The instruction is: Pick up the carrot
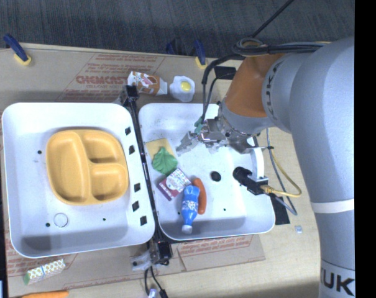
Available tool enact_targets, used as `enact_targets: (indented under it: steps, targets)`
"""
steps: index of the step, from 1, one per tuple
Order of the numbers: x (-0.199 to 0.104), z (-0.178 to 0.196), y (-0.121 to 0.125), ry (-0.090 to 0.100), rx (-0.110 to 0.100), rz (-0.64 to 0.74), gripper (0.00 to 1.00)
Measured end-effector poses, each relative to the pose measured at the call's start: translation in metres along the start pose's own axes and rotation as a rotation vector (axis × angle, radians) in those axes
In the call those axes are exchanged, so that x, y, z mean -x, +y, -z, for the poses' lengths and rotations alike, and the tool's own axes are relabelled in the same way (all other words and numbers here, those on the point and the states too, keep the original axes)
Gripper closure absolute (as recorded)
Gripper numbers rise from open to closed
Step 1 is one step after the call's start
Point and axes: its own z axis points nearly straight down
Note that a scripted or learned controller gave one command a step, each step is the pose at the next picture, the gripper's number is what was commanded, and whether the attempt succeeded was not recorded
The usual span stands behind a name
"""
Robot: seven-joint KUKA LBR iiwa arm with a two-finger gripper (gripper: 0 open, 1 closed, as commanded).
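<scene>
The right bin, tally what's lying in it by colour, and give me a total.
In the right bin:
Orange: 1, the carrot
Blue: 1, the bottle
Green: 1, the leafy piece
Yellow: 1, the flat slice
Dark red and white: 1, the packet
Total: 5

yellow tray (pixel 87 164), blue bottle (pixel 189 206), maybe lettuce (pixel 164 161)

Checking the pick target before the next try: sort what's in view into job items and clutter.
For the job:
small orange carrot in the right white bin
two-finger gripper

Lying about:
blue plastic bottle
green leafy toy
maroon snack packet
yellow divided tray in the left bin
</scene>
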Motion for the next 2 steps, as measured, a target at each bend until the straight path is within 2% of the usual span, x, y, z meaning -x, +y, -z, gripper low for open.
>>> enact_targets:
  steps: [1,2]
  targets:
    - [-0.013,0.042,0.049,-0.002,0.004,0.145,0.00]
    - [-0.033,-0.035,0.048,-0.001,0.001,0.128,0.00]
